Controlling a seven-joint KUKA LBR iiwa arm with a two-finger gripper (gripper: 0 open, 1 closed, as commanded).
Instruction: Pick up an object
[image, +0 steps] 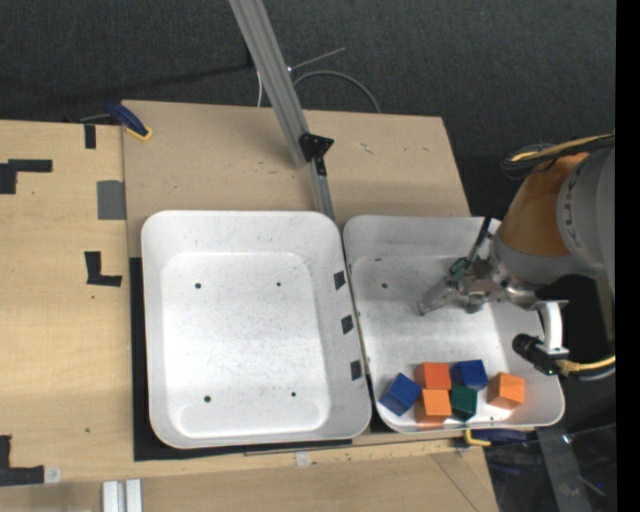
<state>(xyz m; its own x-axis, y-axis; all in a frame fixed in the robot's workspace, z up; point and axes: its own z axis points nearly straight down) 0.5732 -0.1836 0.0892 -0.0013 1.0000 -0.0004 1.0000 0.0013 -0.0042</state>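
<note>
The arm (560, 215) reaches into the right bin (400, 240); its hand (440, 298), grip state unclear, hangs above clustered blocks (450, 388).

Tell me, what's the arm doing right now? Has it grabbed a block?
Gripper over right bin, nothing seen in it. Blocks clustered at the bin's near edge, untouched. Nothing in the way.

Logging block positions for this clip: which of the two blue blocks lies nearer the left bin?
The tilted blue block at the cluster's left end; the other blue block sits behind the green block.
</note>
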